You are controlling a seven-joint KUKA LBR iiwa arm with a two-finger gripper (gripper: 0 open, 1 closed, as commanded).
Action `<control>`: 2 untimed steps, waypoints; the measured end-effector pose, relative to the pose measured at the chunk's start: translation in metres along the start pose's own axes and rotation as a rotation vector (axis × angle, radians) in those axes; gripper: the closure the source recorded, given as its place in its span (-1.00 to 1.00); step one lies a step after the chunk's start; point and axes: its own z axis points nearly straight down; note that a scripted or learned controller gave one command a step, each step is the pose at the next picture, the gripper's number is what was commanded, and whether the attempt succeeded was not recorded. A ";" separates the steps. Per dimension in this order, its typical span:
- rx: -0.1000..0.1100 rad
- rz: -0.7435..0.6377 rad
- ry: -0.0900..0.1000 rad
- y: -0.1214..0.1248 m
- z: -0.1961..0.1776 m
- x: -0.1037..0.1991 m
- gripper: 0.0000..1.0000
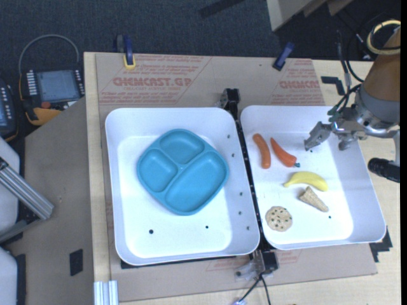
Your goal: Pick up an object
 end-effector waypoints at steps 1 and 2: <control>-0.013 -0.003 -0.003 0.003 -0.007 0.000 -1.00; -0.007 -0.002 -0.001 -0.004 0.042 -0.006 -1.00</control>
